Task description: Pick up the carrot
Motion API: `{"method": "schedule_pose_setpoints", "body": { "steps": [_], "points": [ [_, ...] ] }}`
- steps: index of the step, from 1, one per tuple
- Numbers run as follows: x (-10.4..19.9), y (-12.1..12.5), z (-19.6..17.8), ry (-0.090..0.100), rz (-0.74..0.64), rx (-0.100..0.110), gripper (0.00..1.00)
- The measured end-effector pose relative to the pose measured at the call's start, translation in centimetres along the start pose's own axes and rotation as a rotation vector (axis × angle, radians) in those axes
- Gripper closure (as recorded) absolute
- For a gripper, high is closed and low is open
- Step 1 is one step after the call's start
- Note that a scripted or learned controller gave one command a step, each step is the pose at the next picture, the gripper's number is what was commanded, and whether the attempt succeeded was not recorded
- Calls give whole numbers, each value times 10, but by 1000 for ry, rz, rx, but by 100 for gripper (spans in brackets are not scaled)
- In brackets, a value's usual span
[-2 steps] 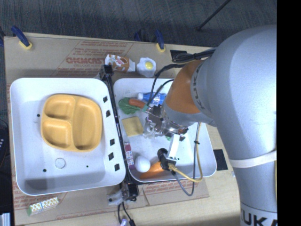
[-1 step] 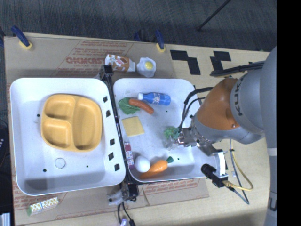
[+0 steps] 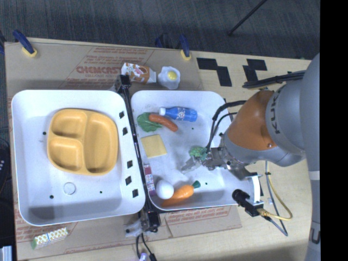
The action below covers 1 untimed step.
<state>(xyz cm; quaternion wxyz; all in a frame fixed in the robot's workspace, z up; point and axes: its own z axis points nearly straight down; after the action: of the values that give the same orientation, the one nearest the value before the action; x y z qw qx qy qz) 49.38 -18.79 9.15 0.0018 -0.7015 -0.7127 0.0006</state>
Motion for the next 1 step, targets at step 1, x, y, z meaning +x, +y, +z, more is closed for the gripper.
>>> {"method": "schedule_pose_setpoints", "body": {
  "steps": [1],
  "points": [
    [41, 66, -56, -1, -94, -1, 0]
  ]
}}
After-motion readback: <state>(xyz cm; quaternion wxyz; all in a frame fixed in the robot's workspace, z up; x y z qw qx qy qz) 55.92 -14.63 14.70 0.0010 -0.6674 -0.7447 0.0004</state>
